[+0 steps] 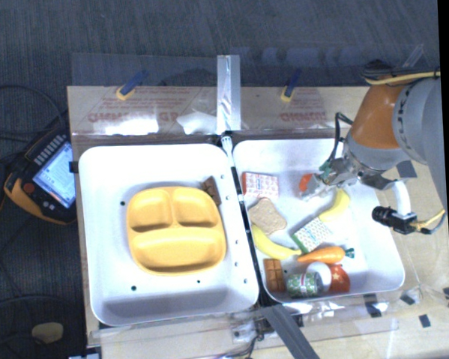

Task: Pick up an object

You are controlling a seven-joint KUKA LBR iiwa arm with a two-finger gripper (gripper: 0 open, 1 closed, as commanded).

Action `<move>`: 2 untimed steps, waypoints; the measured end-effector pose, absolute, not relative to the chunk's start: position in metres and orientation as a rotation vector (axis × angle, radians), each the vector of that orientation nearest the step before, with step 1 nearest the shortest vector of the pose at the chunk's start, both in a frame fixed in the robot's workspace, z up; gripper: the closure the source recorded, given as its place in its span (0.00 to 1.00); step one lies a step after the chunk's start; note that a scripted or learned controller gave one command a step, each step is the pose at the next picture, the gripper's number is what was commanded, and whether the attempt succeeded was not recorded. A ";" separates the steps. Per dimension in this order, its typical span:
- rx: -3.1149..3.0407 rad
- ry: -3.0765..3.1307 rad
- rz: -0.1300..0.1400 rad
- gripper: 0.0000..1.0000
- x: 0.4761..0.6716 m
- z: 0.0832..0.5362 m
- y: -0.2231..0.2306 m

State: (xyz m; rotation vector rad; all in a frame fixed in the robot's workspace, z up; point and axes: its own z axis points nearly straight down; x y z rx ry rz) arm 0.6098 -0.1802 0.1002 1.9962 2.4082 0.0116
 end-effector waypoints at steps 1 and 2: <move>1.792 2.578 -0.001 1.00 0.666 0.187 -0.202; 1.749 2.608 -0.003 1.00 0.657 0.203 -0.152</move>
